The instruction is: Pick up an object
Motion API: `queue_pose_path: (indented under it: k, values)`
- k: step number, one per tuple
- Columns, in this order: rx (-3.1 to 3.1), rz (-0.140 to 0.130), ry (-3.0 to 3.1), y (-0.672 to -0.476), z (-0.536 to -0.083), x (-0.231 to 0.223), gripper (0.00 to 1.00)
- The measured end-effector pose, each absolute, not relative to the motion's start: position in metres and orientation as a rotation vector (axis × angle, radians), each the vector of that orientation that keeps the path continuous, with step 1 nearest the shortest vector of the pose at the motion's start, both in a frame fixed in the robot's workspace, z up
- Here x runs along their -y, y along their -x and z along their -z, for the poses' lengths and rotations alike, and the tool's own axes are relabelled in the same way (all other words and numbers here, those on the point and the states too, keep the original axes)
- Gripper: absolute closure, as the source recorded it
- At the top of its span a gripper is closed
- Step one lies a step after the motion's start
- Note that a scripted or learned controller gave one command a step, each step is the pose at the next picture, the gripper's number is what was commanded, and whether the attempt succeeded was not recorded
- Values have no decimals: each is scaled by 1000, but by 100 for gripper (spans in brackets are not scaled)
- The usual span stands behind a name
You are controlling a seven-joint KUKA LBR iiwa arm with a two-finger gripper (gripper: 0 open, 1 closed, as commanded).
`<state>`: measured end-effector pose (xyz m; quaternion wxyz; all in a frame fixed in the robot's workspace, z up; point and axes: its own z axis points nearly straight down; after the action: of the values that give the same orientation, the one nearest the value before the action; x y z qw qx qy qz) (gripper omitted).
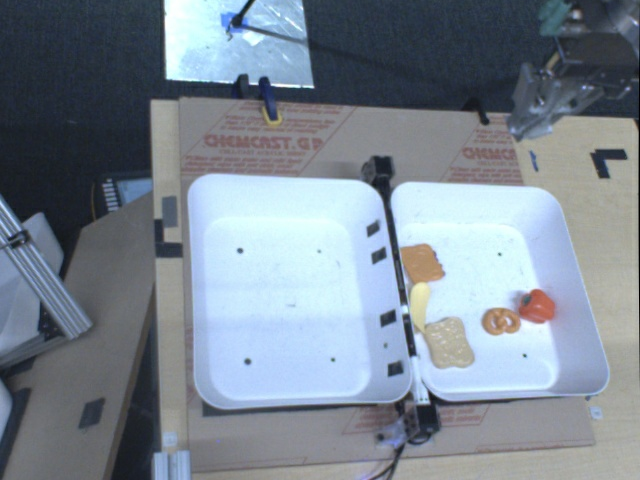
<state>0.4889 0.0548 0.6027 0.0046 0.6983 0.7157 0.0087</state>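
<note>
Your gripper [530, 118] hangs at the upper right of the frame, above the bench and outside both bins, so you are at the very start: nothing is picked and the approach is not yet begun. You cannot tell from this slant whether the claw is apart or together; its tip is small and blurred against the cardboard.

Everything worth taking lies in the right bin [560, 218]. Against its left wall you have an orange toast-like slab [422, 263], below it a pale yellow banana-shaped piece [419, 303], and just beside that a tan cracker-like slab [449, 342]. Further right sit a small pretzel [500, 321] and, touching or nearly touching it, a red pepper-like piece [538, 306]. The left bin [200, 268] offers you no candidate.

For the next move, I judge the red piece the easiest: it stands tallest. Bring the arm down and leftward over it, and mind the pretzel crowding one side.
</note>
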Motion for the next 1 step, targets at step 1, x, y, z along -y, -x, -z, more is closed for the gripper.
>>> queue_pose_path:
  k: [1]
  values:
    - [-2244, -31, -2183, -489, -614, -55, 100]
